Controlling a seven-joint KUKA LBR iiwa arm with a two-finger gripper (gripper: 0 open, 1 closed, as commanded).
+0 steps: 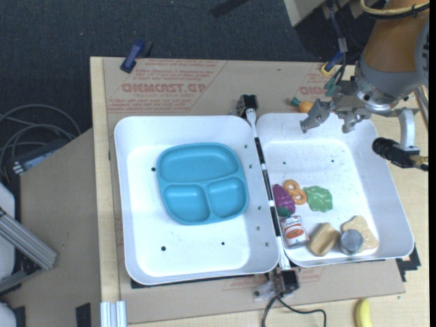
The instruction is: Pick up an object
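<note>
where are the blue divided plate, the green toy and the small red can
blue divided plate (201,182), camera view, on the ridge between its compartments
green toy (319,197), camera view, on its middle
small red can (294,230), camera view, on its label side

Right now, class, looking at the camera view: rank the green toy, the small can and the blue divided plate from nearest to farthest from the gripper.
1. Green toy, middle of the right bin, below the gripper.
2. Small can, lower in the same bin, beside the divider.
3. Blue divided plate, in the left bin, across the divider.
</note>
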